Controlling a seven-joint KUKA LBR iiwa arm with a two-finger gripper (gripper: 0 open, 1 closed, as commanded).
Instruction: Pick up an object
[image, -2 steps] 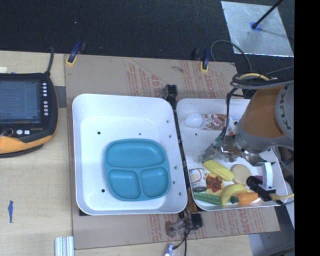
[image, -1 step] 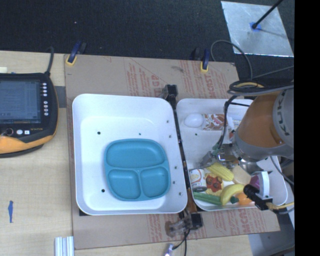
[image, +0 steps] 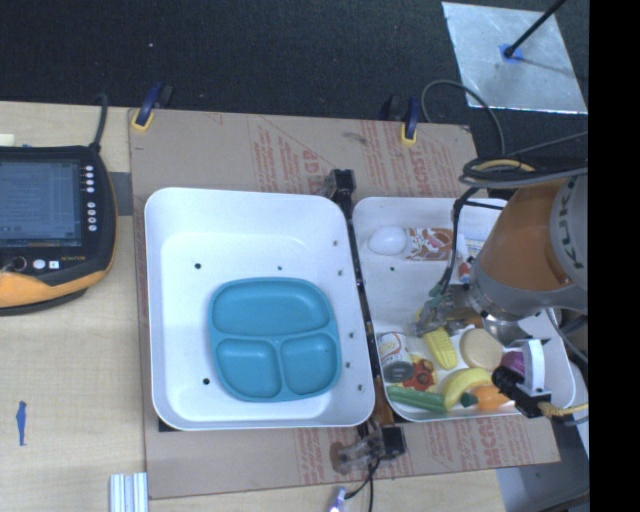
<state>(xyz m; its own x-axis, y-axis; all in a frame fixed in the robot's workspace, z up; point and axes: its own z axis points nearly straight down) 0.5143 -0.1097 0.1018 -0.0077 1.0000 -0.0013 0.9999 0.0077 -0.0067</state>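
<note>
Cardboard sheet clamped over wooden bench, 2 white bins, dark carpet, gripper state unclear.

Cardboard sheet under bins carried repeated red printing, too faint to read. Arm showed partial letters, unreadable.

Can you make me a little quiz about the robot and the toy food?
1. True or false: the blue plate lies in the left bin.
2. Which bin does the gripper reach into? A) left bin B) right bin C) neither
3. Fill in: the white egg lies near the right bin's ___ edge in the camera view, top or bottom.

Key: 1 true; 2 B; 3 top.
</note>
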